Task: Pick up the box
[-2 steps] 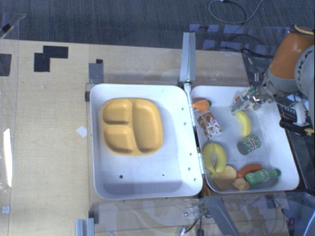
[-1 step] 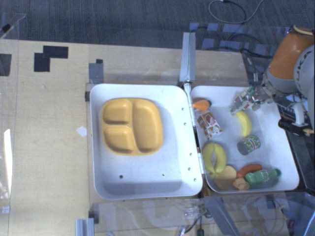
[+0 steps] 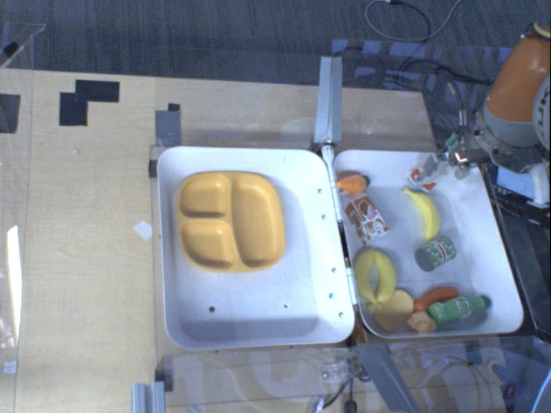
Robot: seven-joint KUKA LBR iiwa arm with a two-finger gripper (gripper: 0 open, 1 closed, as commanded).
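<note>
My bench (image 3: 86,256) is pale wood. Two white bins sit directly on it, side by side and touching along a metal divider (image 3: 328,101): the left bin (image 3: 258,317) and the right bin (image 3: 504,256). Black marks (image 3: 86,100) lie at its far left.

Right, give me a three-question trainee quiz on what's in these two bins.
1. True or false: the yellow three-compartment plastic tray lies in the left white bin.
2. Which lies nearest the small brown-and-white printed box at the right white bin's left wall? A) green bottle with red cap B) small orange toy at the top-left corner C) green can
3. Fill in: the gripper is over the right bin's upper ____ corner, beyond the yellow banana.

Key: 1 true; 2 B; 3 right.
</note>
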